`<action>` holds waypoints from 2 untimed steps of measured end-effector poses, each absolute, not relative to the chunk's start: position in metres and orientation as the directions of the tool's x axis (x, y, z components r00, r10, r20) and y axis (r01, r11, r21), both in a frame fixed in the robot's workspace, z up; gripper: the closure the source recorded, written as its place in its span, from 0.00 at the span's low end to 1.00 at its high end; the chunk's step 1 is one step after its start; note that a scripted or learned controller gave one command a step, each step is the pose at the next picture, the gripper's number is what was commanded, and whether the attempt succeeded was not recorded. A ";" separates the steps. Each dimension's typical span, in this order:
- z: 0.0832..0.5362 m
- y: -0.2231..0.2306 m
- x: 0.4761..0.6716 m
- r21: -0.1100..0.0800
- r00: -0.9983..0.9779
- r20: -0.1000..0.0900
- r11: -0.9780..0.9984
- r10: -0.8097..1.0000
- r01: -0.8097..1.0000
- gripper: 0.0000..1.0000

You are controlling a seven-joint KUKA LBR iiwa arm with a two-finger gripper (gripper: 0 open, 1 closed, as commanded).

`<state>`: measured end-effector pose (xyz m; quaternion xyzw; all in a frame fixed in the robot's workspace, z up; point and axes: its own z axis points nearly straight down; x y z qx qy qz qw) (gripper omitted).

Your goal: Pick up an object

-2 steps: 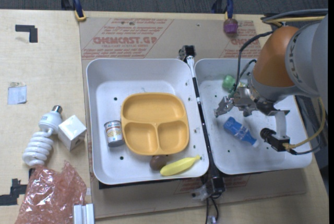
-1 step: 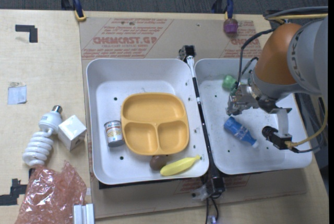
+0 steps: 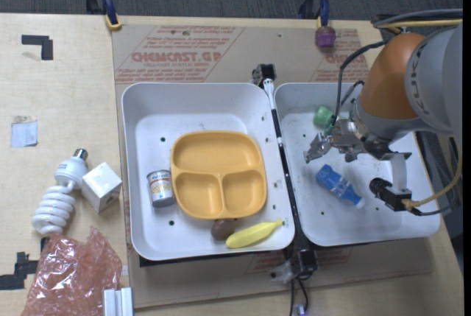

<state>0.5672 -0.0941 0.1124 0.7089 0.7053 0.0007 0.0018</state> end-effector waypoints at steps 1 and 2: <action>0.092 -0.093 0.509 -0.001 0.002 0.000 -0.002 1.000 1.000 0.00; 0.102 -0.094 0.511 0.002 0.004 -0.001 -0.004 1.000 1.000 1.00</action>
